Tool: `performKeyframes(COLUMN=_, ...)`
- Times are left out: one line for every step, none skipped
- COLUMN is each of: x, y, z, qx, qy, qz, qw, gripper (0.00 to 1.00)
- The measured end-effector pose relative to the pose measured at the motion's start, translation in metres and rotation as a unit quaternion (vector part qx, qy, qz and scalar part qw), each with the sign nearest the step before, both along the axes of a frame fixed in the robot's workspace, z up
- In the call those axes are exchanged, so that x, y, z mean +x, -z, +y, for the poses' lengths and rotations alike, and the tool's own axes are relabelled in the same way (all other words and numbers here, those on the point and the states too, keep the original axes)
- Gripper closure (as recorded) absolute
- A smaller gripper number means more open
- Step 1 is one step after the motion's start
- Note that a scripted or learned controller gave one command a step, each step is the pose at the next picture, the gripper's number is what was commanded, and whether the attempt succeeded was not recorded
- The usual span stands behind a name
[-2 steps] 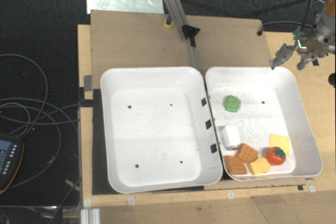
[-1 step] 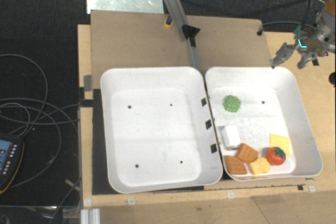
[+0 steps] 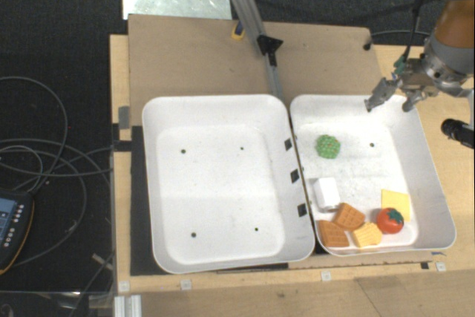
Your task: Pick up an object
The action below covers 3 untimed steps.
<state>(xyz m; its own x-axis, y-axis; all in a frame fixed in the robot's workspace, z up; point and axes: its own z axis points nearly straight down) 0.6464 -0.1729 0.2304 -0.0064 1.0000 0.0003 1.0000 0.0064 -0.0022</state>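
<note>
Camera view footage is taken from above a brown tabletop (image 3: 185, 56) on which two shallow white bins are set side by side. With the right bin (image 3: 415, 152) taken as landmark, the left bin (image 3: 215, 182) is seen touching its left wall. The grey arm with its orange band (image 3: 454, 26) is seen above the right bin's far right corner, and its jaws (image 3: 393, 99) are spread open with nothing between them, just over that bin's far rim. Inside the right bin, a green bumpy ball (image 3: 327, 146) is found near the middle, toward the left wall. A white block (image 3: 326, 193) is seen nearer the front left. Along the front wall are gathered two orange waffle-like pieces (image 3: 341, 225), a yellow cracker (image 3: 367, 235), a yellow wedge (image 3: 395, 202) and a red tomato-like toy (image 3: 390, 220).
</note>
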Motion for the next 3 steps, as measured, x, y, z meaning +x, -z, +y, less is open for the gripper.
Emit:
performKeyframes(x=0.001, y=0.062, z=-0.002, qx=0.0001, qy=0.002, qz=0.001, qw=1.0000, gripper=0.00)
performKeyframes(x=-0.001, y=0.124, z=-0.006, qx=0.0001, qy=0.003, qz=0.001, qw=1.0000, gripper=0.00)
performKeyframes(x=0.001, y=0.108, z=-0.006, qx=-0.0007, qy=0.003, qz=-0.004, qw=1.0000, gripper=1.00)
